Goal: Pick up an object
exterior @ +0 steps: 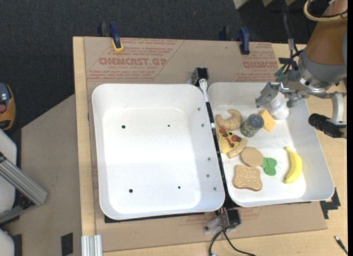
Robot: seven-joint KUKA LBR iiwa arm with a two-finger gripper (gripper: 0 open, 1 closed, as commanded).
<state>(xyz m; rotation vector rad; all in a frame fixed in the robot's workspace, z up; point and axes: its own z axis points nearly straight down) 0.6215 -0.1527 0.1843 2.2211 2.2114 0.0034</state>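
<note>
Cables point(220, 237) trail off the front edge of the bench, just below the spot where the two white bins meet. Behind them sits the left bin point(110, 139), with a few small dark dots on its floor. Beside it, the right bin point(314, 186) holds all the toy food.

Nearest in that bin lies a slice of toast point(247, 177), flat on the floor. Just behind it is a round tan cookie point(252, 156), touching or nearly touching the toast. A small green leafy piece point(269, 165) sits just to the right of the cookie. Farther right, a yellow banana point(293, 165) lies lengthwise near the bin's right wall, apart from the rest.

Along the left wall of this bin rests a pizza slice point(232, 142) with red dots on it. Behind it curls a tan croissant point(229, 120). A small grey-blue can point(252, 124) stands just to the right of the croissant, and a yellow cheese wedge point(268, 121) lies right beside the can.

Farthest back, the gripper point(274, 102) hangs over the rear part of the right bin, just above and behind the cheese wedge. Whether its fingers are spread or pressed together cannot be told; nothing is visibly pinched between them. The grey arm with its orange band point(326, 37) rises behind it on the right.
</note>
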